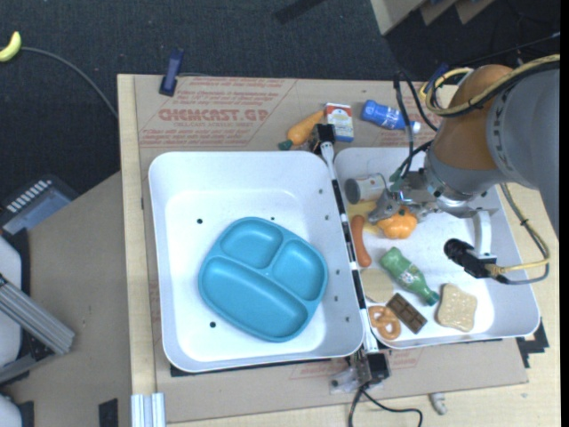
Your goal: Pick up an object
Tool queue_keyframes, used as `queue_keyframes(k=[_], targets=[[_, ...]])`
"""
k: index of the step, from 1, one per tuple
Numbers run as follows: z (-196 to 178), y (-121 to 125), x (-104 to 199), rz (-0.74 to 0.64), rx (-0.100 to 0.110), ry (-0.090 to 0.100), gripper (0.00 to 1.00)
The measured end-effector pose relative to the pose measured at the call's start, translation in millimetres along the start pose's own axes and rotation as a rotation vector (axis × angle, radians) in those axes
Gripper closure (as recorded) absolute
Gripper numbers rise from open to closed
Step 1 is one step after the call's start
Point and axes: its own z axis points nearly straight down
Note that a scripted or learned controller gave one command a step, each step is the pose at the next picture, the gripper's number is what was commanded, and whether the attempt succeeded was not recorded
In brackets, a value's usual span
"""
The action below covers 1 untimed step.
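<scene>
A: We're looking down on the table (222, 105), two white bins side by side. The left bin (178, 194) carries a blue divided plate (262, 277), tilted across the middle.

B: And the arm (498, 123) comes in from the right, orange band showing, bent down over the right bin (516, 301). The pincer (397, 205) sits low at the bin's upper left, right over an orange round thing (397, 227).

A: Touching it, we'd say, but is it gripped? We can't tell. The wrist hides the tips, so open or closed is anyone's call.

B: Around it we see a red sausage-like piece (360, 240) along the bin's left wall, a green bottle (407, 272) lying just below the orange thing, and a slice of toast (457, 308) nearer the front.

A: A pretzel (385, 322) and a brown bar (406, 310) lie together at the front left corner. A grey cylinder (364, 188) rests at the top left.

B: Behind the bins, on the table, we spot a small carton (339, 121) and a blue can (384, 115) on its side.
</scene>
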Motion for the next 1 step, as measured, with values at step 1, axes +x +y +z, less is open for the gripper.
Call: queue_keyframes(k=[1], targets=[[-90.4, -61.2, 91.9, -0.002, 0.001, 0.001, 1.0]])
